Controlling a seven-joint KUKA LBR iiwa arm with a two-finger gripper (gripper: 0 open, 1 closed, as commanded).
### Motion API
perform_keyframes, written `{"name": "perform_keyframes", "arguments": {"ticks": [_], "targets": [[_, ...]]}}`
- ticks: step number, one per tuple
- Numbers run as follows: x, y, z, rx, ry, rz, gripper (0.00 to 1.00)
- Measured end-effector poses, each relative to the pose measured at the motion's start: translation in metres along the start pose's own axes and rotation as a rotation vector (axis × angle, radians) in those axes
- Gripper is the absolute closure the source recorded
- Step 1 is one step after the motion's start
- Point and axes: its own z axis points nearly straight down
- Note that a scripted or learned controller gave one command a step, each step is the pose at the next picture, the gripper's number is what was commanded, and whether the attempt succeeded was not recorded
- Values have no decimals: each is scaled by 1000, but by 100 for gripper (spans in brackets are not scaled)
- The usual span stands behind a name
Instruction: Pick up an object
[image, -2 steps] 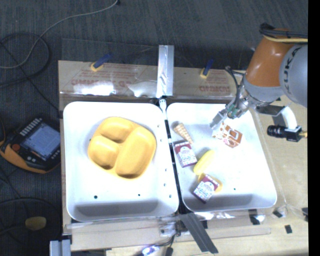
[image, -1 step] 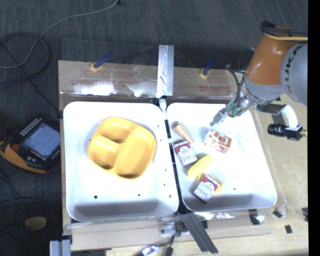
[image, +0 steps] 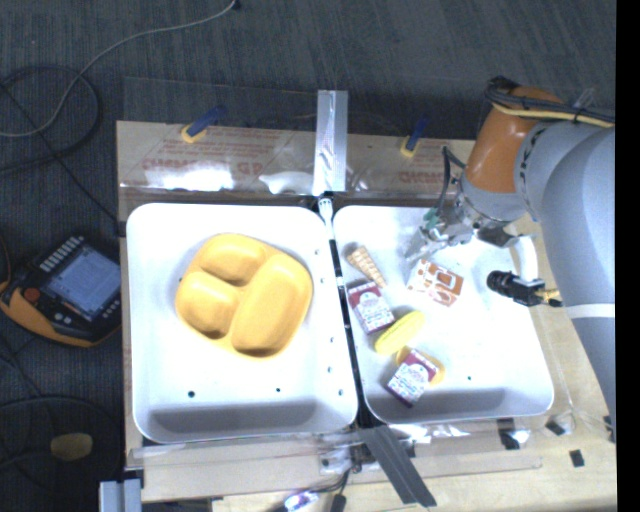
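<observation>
Gripper (image: 437, 232) low over right bin (image: 520, 390), near its far rim; finger spread unreadable, cannot tell. Landmark: orange-and-white carton (image: 437, 283). It lies just nearer the camera than the gripper, apart from it, long axis slanting. Left of it: cone (image: 366, 263), maroon packet (image: 370, 306), yellow piece (image: 399, 330). Bare floor to its right, perhaps enough for a descent.

Bright, even overhead light, slightly soft picture

Both white bins (image: 150, 330) nearly blow out, with only faint grey shadows along their lower rims. The plastic sheet (image: 240, 160) at the back catches patchy glare. The dark floor (image: 60, 100) stays murky, and small labels look a bit fuzzy overall.
</observation>
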Motion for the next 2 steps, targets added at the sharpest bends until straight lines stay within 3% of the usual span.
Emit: {"name": "perform_keyframes", "arguments": {"ticks": [1,2], "targets": [[4,-55,1,-18,-10,-263,100],[-35,-65,2,-19,-2,-63,100]]}}
